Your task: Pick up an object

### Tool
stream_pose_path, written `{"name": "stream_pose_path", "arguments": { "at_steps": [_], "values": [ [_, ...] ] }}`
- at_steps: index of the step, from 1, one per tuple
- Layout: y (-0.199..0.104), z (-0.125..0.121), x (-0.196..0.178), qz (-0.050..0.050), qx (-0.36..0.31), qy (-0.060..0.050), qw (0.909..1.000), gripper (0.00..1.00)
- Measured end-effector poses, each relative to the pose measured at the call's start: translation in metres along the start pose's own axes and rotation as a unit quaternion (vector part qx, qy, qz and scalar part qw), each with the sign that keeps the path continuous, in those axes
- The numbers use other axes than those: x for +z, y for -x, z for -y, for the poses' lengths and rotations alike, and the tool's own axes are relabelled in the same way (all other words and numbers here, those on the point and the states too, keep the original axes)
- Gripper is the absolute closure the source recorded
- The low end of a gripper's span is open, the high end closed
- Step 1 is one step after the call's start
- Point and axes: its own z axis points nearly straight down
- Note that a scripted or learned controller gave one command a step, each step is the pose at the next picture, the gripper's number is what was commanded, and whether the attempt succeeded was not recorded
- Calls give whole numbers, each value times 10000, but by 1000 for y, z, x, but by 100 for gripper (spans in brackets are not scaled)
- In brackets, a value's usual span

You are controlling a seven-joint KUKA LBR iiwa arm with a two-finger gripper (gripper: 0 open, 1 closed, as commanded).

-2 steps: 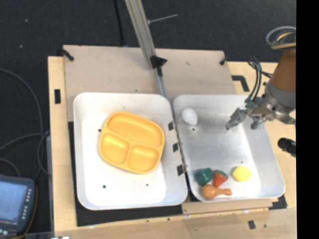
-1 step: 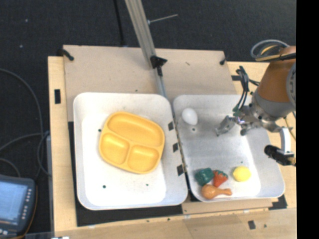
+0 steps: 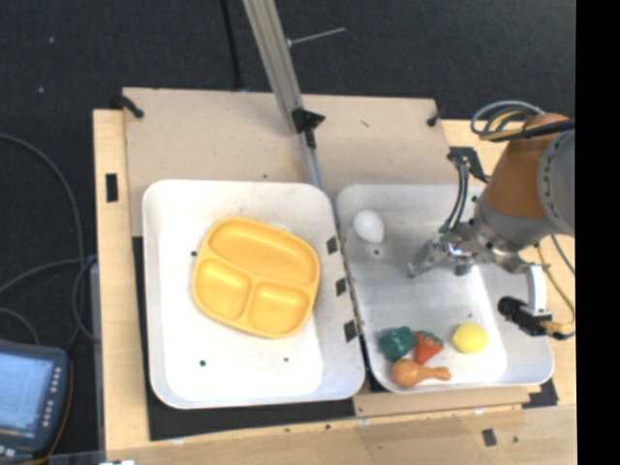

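Gripper [image 3: 433, 257] over right bin [image 3: 387, 211] middle, finger state unclear, yellow ball [image 3: 470, 338], green, red, orange toys [image 3: 417, 355] along near edge

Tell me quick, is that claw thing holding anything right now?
Gripper: over the right bin, nothing seen between its fingers; open or shut cannot be told.

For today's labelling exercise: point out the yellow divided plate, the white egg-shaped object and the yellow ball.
yellow divided plate [image 3: 256, 277]: camera view, on the ridge where its compartments meet.
white egg-shaped object [image 3: 368, 226]: camera view, middle of its rounded top.
yellow ball [image 3: 470, 338]: camera view, centre of its surface.
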Motion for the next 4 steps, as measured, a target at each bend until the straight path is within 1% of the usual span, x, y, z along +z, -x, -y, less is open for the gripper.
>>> {"name": "stream_pose_path", "arguments": {
  "at_steps": [1,2,3,4],
  "values": [
    [1,-2,-14,4,17,33,10000,100],
    [-3,2,-74,5,-17,47,10000,100],
    [-2,1,-127,7,-18,49,10000,100],
    [-56,5,-121,-10,-35,18,10000,100]
  ]
}}
